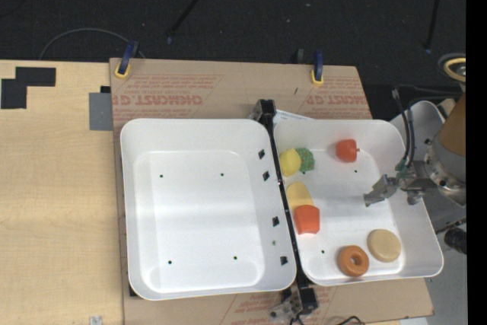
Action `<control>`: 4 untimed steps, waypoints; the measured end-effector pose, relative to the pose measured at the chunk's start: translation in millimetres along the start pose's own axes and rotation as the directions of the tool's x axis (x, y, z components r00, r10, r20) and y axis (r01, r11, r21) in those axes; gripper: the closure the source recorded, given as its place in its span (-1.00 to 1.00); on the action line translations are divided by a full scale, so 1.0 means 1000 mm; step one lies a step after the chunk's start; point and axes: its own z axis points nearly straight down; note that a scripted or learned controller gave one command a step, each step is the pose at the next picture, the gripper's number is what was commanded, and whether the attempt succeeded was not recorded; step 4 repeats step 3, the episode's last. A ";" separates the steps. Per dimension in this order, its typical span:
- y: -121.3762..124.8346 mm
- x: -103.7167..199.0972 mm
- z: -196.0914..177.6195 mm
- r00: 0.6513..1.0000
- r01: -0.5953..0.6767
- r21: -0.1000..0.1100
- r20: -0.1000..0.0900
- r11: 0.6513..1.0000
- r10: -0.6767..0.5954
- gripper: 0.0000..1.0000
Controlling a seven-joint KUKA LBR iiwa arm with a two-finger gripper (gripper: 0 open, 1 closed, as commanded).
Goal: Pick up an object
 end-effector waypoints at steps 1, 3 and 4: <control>0.060 -0.021 0.035 1.000 0.002 0.002 0.000 1.000 -0.002 -1.00; 0.133 0.011 0.107 1.000 0.002 0.006 -0.002 1.000 -0.002 -1.00; 0.133 0.011 0.107 1.000 0.002 0.006 -0.002 1.000 -0.002 -1.00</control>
